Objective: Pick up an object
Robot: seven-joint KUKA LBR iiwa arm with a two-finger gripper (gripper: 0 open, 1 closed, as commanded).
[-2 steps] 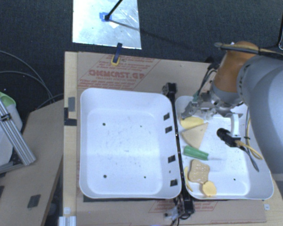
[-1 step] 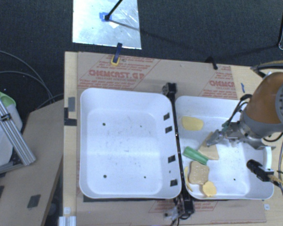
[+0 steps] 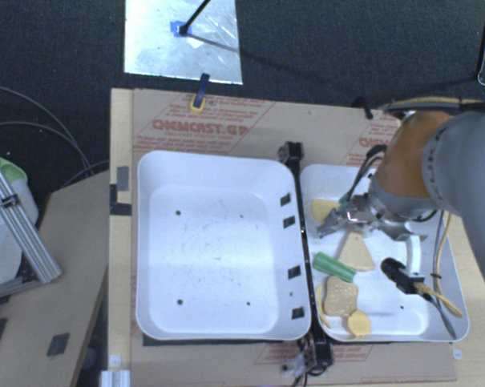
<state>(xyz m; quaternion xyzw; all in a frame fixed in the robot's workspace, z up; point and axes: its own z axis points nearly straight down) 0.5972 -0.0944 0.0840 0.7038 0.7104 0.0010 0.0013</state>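
Noted a tabletop (image 3: 120, 155) under a printed cardboard sheet (image 3: 229, 122), with two shallow white bins set on the sheet side by side and touching along their inner walls.

Recorded the left bin (image 3: 216, 252) as the larger item, with a bare white floor marked by a few dark specks.

Recorded the right bin (image 3: 398, 312) as holding every loose object seen.

Observed the grey arm (image 3: 469, 154) entering from the right, orange band (image 3: 404, 165) above the wrist, bent down over the upper half of the right bin.

Found the gripper (image 3: 331, 225) low inside the right bin, near its left wall, pointing left and down. Cannot tell whether apart or together. Cannot tell whether in contact with anything.

Logged the objects, all in the left half of the right bin:
- pale yellow wedge (image 3: 357, 254), flat on the bin floor, just below the gripper;
- tan square piece (image 3: 341, 296), flat, below the wedge;
- green cylinder (image 3: 334, 266), lying on its side at a slant, between wedge and tan square, close to both;
- yellow piece (image 3: 322, 208), near the bin's left wall, just above and beside the gripper tip;
- small yellow round piece (image 3: 359, 323), next to the tan square's lower right corner, near the bin's front wall.
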